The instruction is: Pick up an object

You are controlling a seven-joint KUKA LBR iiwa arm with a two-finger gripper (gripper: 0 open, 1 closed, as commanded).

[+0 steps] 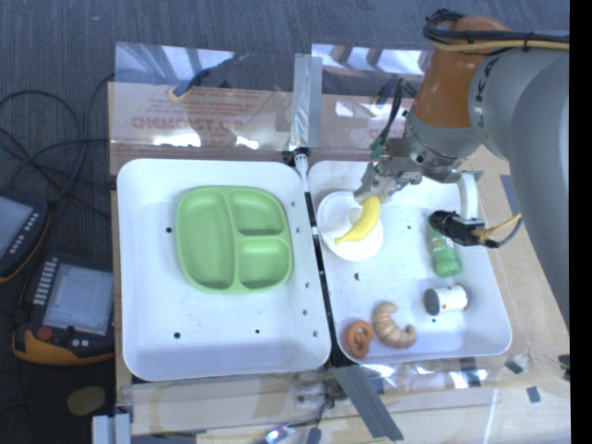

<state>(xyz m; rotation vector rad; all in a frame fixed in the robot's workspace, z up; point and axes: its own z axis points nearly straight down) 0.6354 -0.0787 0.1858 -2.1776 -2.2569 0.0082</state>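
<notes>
Jaws [375,192] at right bin's [481,336] far-left area, closed on banana's [361,224] top end, over white bowl [335,213]

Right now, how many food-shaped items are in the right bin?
3: a banana on the white dish under the tool, a croissant and a donut near the front edge. The arm may hide more.

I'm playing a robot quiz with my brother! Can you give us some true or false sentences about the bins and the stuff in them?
1. The green plate lies in the left bin. True.
2. The banana lies on the green plate. False: it hangs at the tool, over the white bowl in the right bin.
3. The croissant is beside the donut. True.
4. The green bottle is in the left bin. False: right bin.
</notes>
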